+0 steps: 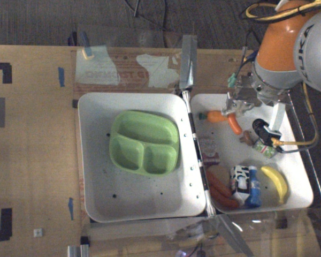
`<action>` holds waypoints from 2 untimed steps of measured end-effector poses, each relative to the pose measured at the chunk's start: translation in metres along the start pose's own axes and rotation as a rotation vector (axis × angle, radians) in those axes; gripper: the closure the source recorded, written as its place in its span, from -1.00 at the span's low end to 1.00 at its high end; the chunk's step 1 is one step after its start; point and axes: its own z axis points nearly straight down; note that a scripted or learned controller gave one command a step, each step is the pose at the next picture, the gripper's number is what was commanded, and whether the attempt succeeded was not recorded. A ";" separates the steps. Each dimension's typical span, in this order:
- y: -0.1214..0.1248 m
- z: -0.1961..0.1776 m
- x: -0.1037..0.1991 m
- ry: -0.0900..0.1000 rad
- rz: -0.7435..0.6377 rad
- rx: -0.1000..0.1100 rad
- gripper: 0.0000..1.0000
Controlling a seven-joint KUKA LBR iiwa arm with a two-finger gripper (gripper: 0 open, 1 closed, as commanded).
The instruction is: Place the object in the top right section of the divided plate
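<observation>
A light green divided plate [142, 128] lies in the left bin [96, 186], with one long section at the back and two smaller ones at the front, all bare. My gripper [234, 108] hangs over the back of the right bin [227, 149]. Right beside it lies an orange carrot [217, 116] with a green tip, and a short red-orange piece [235, 125] sits just below the gripper. Nothing shows between the gripper and the plate.
The right bin also holds a brown lump [248, 138], a small green can [266, 150], a printed packet [208, 146], reddish sausages [220, 189], a cow-patterned carton [243, 180] and a banana [275, 182]. A metal divider [188, 68] runs between the bins.
</observation>
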 end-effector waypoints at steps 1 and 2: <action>0.026 0.017 0.092 0.001 0.004 -0.003 1.00; -0.012 0.030 0.156 0.001 0.327 0.004 1.00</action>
